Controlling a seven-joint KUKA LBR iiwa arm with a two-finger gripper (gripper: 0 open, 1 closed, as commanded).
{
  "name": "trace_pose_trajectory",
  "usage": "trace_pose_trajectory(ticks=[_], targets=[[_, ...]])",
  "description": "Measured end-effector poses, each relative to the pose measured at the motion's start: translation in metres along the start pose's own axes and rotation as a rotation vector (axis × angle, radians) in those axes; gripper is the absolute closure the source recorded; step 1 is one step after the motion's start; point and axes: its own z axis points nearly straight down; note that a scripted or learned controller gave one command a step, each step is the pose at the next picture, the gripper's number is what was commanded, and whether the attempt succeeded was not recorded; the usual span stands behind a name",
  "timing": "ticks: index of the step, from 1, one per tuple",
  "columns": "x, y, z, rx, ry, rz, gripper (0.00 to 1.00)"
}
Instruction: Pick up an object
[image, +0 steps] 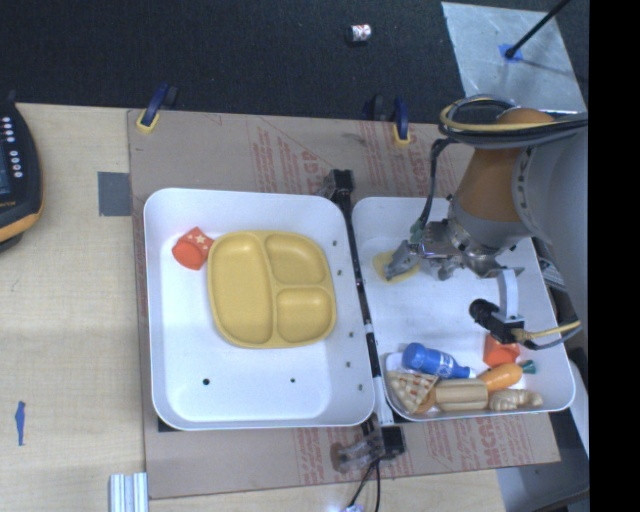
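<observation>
My gripper (408, 260) is low in the upper left part of the right bin (450, 300), reaching in from the right. A small yellow piece (386, 266) lies on the bin floor right at the gripper's tip, partly covered by it. I cannot tell whether the piece is touched or held. Along the right bin's front edge lie a blue bottle (432, 360), a pizza slice (410, 388), a bread roll (468, 399), an orange carrot (501, 377) and a red piece (498, 352).
The left bin (180, 380) holds a yellow divided plate (272, 287) and a red-orange toy (190, 248) at its upper left. A black part with a yellow cable (500, 322) hangs over the right bin's right side. A dividing rail (358, 290) separates the bins.
</observation>
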Motion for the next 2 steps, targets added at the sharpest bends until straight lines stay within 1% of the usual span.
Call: trace_pose_trajectory(ticks=[1,2], targets=[[0.014,-0.085,-0.010,0.012,0.002,0.004,0.00],[0.014,-0.136,0.001,0.005,0.001,0.004,0.00]])
